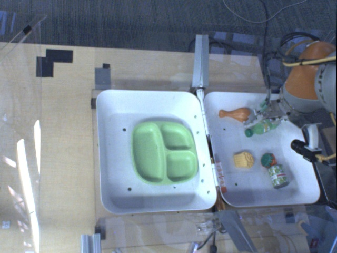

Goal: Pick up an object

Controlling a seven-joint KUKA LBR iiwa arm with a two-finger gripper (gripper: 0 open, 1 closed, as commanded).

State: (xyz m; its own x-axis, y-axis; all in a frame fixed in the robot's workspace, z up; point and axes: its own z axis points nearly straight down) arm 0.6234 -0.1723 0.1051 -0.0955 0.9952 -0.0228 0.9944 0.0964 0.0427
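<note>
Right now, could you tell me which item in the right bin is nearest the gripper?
The green bottle, lying on its side right at the gripper; the jar and yellow piece sit farther off.

The grey arm [310,88], banded in orange, is seen at the right edge, bent downward; its gripper [269,114] is lowered at the far right side, wrist pointing left.

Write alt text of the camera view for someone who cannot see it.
A grey and orange robot arm reaches from the right over the right white bin, its pincer low by a green bottle and a toy drumstick. The same bin holds a yellow block and a small jar; the left white bin holds a green divided plate.
</note>
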